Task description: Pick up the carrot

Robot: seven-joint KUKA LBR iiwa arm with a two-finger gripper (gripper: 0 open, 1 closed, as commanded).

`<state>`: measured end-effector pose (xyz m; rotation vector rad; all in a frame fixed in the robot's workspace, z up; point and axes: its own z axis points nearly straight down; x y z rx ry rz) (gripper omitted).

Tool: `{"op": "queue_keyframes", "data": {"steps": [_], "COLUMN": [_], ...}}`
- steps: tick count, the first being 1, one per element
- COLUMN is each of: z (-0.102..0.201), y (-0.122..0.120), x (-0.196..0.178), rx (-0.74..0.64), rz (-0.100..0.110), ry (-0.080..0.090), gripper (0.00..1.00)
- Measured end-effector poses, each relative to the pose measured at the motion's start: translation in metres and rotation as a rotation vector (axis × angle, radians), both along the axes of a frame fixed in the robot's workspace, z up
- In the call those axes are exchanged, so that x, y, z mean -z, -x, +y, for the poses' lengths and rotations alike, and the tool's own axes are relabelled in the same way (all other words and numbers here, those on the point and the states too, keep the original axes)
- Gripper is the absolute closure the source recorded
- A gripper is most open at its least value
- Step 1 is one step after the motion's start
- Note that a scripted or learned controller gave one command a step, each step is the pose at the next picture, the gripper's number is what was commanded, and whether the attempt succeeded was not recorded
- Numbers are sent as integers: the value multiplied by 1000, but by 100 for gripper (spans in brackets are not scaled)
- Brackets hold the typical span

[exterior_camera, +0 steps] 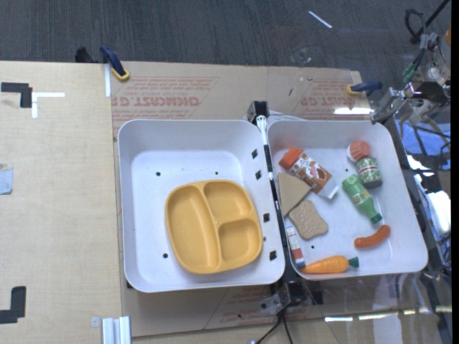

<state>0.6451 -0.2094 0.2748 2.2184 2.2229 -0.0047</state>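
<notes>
The small orange plastic carrot with a green stub (329,265) lies untouched at the lower edge of the right-hand shallow white bin (406,192) (lower right of frame); the gripper's state cannot be told. The reach, judging by this, hasn't begun: next, descend over it.

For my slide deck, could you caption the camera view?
Orange toy carrot lying at the near edge of the right white bin, among other toy foods; yellow divided plate in the left bin.
</notes>
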Motion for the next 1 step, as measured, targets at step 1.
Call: {"op": "queue_keyframes", "data": {"steps": [1], "z": [90], "y": [34], "x": [81], "rx": [-123], "rz": [2], "ry": [-1], "gripper": [0]}}
